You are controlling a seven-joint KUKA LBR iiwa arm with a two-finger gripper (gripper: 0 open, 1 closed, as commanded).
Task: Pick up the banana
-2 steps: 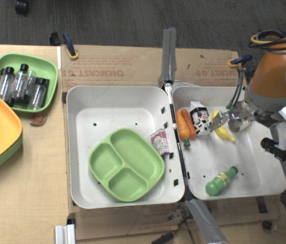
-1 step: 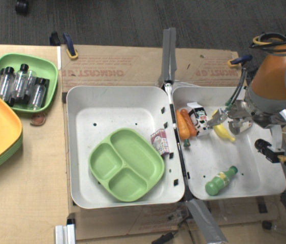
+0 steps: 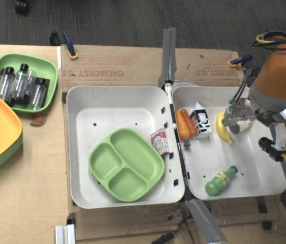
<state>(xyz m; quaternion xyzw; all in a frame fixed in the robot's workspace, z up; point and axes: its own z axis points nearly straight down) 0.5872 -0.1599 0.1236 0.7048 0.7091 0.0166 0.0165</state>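
Right white bin (image 3: 264, 189): yellow banana (image 3: 222, 127) lies near the upper middle, with the pincer (image 3: 232, 120) directly over its right side. Just left of the banana stands a small black-and-white carton (image 3: 201, 122), then an orange carrot (image 3: 185, 124) against the left wall; that side is crowded. Floor below the banana is bare down to a green plastic bottle (image 3: 220, 182) near the front wall. Left white bin (image 3: 82, 111): green divided tray (image 3: 126, 163) fills the middle, small printed packet (image 3: 160, 141) beside the right wall.
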